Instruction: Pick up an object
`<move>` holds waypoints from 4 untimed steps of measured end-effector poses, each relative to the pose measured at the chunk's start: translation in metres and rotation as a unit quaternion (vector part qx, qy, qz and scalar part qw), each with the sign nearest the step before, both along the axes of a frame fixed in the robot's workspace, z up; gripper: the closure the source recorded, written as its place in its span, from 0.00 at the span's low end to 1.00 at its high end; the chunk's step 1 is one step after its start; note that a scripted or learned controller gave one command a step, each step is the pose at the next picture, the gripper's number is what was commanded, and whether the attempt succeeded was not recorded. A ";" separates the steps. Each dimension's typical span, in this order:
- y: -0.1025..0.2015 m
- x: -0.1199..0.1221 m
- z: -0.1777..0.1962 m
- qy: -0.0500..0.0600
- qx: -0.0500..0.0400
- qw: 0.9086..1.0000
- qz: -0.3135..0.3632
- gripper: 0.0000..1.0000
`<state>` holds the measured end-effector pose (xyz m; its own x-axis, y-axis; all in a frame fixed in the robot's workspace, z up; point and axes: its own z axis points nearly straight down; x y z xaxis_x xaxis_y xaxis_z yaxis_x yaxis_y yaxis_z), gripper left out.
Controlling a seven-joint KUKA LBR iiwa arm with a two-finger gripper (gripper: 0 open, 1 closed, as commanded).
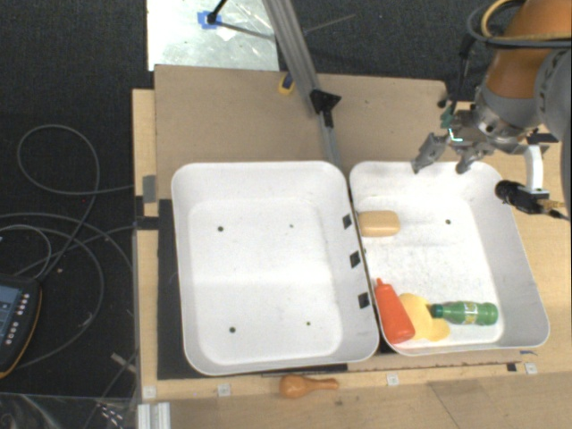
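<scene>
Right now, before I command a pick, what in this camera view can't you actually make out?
- Yellow object, camera view: the orange-red bottle and green bottle overlap it, so its full shape is hidden.
- Gripper, camera view: small and seen at a slant above the right bin; its height over the bin cannot be judged.
- Arm, camera view: cut off by the top and right edges.
- Tan block: too small to identify.

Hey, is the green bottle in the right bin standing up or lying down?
Lying down: the green bottle rests lengthwise on the right bin's floor, beside the yellow item.
</scene>
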<state>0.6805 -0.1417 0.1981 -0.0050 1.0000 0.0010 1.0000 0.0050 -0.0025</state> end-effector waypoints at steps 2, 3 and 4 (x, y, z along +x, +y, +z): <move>-0.009 0.001 -0.045 0.000 -0.001 1.000 -0.002 0.00; -0.013 0.003 -0.087 0.000 -0.001 1.000 -0.001 0.00; -0.012 0.004 -0.107 -0.002 -0.001 1.000 0.000 0.00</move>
<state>0.6841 -0.1541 0.0907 -0.0049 1.0000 -0.0008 1.0000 0.0049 0.0006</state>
